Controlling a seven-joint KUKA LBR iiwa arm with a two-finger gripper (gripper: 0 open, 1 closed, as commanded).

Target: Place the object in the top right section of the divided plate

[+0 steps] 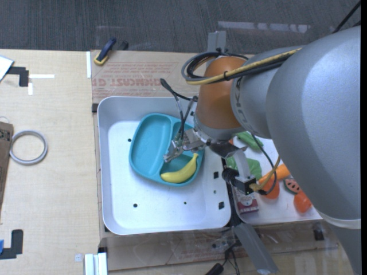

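A teal divided plate (150, 146) lies in the left white bin (114, 171). A yellow toy banana (182, 171) rests in the plate's section nearest the bin divider, at the plate's lower right as seen here. My gripper (175, 150) hangs over the plate's right part, just above and left of the banana. Its metal fingers (172, 153) point down at the plate with nothing visibly between them. The orange band and grey arm cover the plate's right edge.
The right bin (281, 211) holds toy food: a green piece (250, 168), an orange carrot (270, 179), a red strawberry (299, 201) and a small box (248, 202). A roll of tape (26, 146) lies on the bench at left. A blue-yellow tool (106, 50) lies behind the bins.
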